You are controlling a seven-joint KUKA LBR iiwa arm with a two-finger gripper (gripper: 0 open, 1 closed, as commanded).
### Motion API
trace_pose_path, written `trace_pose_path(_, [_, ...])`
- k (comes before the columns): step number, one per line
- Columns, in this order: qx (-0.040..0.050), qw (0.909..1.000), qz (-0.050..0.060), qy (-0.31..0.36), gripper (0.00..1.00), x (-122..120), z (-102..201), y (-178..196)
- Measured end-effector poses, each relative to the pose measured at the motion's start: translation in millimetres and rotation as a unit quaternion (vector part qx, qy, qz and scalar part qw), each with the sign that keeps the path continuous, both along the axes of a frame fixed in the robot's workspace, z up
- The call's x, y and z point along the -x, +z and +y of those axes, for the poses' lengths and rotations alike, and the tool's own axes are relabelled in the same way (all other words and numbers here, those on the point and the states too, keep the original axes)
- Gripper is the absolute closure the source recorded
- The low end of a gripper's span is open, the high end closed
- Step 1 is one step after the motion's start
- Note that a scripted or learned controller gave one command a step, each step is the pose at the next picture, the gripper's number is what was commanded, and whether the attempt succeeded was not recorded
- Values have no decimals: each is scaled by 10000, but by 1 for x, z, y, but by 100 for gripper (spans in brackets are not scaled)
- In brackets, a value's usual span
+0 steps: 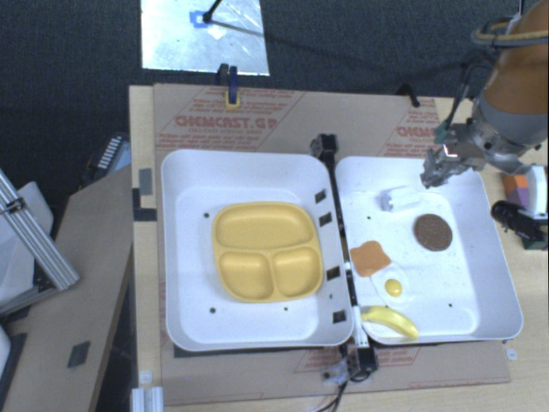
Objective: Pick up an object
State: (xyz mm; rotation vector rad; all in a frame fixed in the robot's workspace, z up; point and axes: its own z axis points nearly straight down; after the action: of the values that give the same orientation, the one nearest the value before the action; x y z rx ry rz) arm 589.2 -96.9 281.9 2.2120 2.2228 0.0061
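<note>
From the camera view nothing has been picked up yet: the brown round patty (433, 232), the orange slice (371, 257), the toy fried egg (394, 287), the banana (390, 321) and a small clear item (397, 199) all lie in the right bin (493, 269), while the yellow divided plate (265, 251) sits in the left bin (184, 230). The hand (435, 172) hangs over the right bin's far corner, near the clear item, angled down from the right; whether it is wide or narrow I cannot tell.

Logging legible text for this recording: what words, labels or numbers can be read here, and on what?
"CHEMCAST GP": red print, upside down, on the brown protective sheet behind the left bin.
The same red print repeats behind the right bin and along the sheet's front edge, too cut off or blurred to read.
The foil-like square at the top carries a blue mark, no readable text.
</note>
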Motion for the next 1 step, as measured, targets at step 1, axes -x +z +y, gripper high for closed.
trace_pose_path(1, [-6,10000,25,11,100,-12,43,-16])
